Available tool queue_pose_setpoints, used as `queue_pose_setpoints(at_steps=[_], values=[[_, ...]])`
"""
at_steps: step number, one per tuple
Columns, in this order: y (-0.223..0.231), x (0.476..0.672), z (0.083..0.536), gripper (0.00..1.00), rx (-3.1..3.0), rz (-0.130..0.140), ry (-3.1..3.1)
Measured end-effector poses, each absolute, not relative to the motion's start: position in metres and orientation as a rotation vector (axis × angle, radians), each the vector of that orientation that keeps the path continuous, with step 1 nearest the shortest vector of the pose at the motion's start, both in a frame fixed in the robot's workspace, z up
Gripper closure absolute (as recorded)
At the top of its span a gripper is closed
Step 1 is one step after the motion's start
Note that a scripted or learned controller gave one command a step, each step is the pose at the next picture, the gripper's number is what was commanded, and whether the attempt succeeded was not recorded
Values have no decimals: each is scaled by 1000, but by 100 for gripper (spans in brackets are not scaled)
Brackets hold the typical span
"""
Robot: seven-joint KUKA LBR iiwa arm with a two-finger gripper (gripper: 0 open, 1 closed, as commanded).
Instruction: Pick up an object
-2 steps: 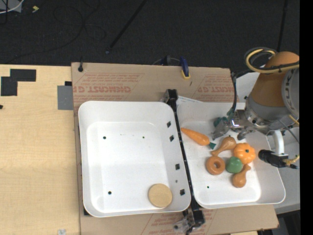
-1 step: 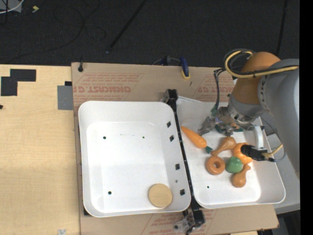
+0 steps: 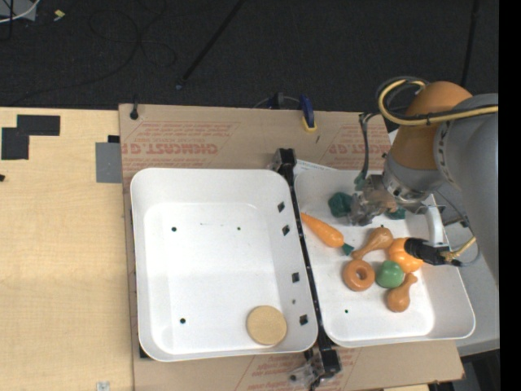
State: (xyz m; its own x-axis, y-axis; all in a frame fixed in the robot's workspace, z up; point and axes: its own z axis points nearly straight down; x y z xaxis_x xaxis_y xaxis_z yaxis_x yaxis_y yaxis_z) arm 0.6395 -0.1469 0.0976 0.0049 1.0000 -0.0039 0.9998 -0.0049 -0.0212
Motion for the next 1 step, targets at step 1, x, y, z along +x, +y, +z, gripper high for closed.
queue_pose_setpoints(at_steps=[1], values=[[-114,609,125,100,-2219,1,-2218]])
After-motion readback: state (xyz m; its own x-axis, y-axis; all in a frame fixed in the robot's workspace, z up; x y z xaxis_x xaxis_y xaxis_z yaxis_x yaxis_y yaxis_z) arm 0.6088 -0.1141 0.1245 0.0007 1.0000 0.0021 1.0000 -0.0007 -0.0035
